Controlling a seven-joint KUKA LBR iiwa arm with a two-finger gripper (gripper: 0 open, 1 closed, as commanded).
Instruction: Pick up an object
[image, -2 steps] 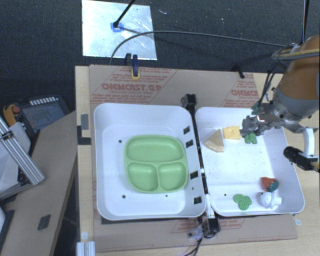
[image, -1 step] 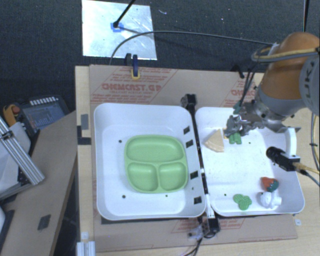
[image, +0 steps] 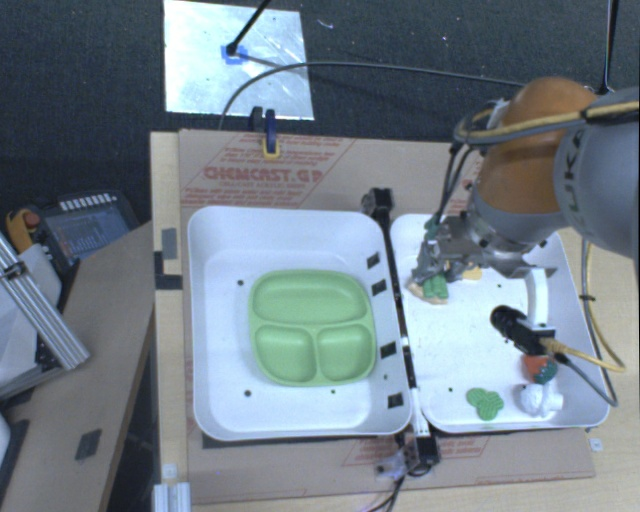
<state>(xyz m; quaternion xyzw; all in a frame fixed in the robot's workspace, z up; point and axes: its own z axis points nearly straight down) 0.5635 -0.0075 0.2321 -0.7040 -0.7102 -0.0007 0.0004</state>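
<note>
camera view: gripper (image: 432, 266) over small green object (image: 437, 290)

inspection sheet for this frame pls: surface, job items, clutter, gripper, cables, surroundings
Surface: left bin and right bin, both white, side by side on printed cardboard.
Job's things: the right bin holds a small green piece, a round green piece, a white piece and an orange piece.
Clutter: green divided plate in the left bin.
Gripper: gripper low over the small green piece; no grasp can be confirmed.
Cables: black cable across the dark floor behind the bench.
Surroundings: foil sheet, control unit, aluminium rail.
</note>
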